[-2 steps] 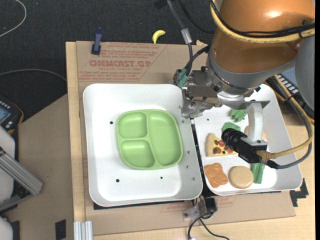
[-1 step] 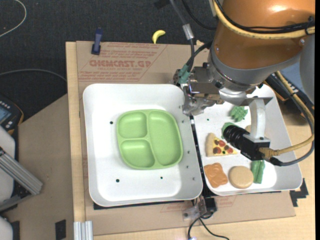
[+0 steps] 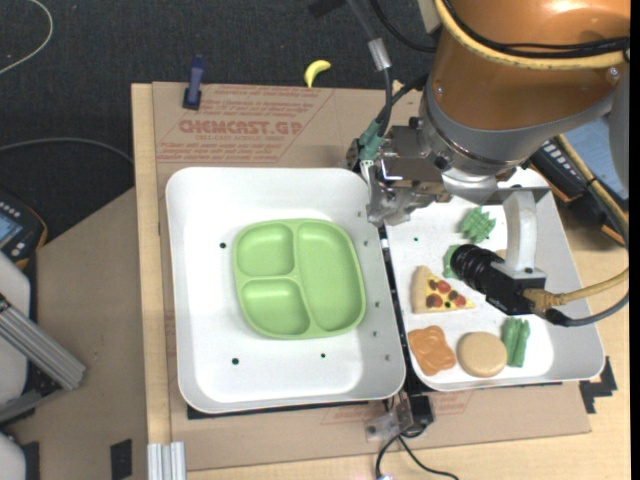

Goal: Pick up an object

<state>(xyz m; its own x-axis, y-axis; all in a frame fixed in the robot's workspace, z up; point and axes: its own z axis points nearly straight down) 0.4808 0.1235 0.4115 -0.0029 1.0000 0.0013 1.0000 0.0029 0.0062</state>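
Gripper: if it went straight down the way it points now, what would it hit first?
Likely the bare floor of the right bin near its left wall, beside the divider; the gripper hangs there. The pizza slice lies nearer the camera. Depth is unclear.

The grey arm (image 3: 530,58) comes in from the right, its broad orange band filling the upper right corner. Below the band the grey wrist (image 3: 470,163) points downward. The claw (image 3: 385,203) hangs at the wrist's lower left; its fingers are too small to read.

Brown board (image 3: 250,128) bears two white bins (image 3: 200,268) side by side
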